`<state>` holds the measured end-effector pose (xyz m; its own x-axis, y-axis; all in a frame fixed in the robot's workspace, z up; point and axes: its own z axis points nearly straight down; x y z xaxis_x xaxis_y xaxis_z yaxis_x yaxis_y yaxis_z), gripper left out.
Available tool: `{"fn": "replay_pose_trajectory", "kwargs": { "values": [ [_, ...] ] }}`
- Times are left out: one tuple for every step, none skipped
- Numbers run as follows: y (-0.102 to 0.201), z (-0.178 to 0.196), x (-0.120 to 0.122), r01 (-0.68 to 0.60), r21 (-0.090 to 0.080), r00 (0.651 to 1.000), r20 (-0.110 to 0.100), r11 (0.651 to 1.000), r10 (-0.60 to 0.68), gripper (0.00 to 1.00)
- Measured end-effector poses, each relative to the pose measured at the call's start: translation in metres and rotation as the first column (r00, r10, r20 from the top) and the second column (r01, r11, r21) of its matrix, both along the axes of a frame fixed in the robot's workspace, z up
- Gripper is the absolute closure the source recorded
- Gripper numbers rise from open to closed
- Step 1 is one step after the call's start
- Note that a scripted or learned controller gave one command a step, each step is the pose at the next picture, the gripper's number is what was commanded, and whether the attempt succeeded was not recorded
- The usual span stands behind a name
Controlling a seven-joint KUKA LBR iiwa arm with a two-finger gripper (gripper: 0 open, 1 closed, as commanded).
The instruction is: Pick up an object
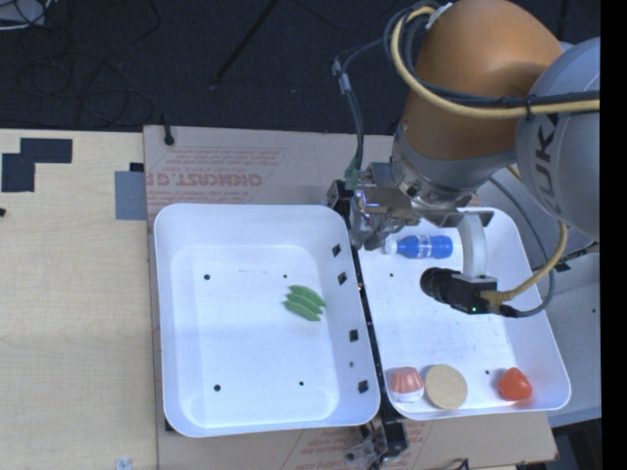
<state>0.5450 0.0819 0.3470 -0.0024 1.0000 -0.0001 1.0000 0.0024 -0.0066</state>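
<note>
While the grey arm (490,96) hangs over the right bin (549,360), the left bin (196,360) holds a green pea pod (305,303). The right bin holds a blue bottle (423,247) beside the gripper (377,225), then a tan disc (446,387), a pink-white ball (406,384) and a red ball (513,385) along its near edge.
</note>
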Motion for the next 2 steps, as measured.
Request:
{"fn": "replay_pose_trajectory", "kwargs": {
  "values": [
    [0.072,0.077,-0.036,-0.006,0.003,1.0,0.011,1.0,0.006,1.0],
    [0.127,0.107,-0.028,-0.002,0.001,1.0,0.007,1.0,0.002,1.0]
  ]
}}
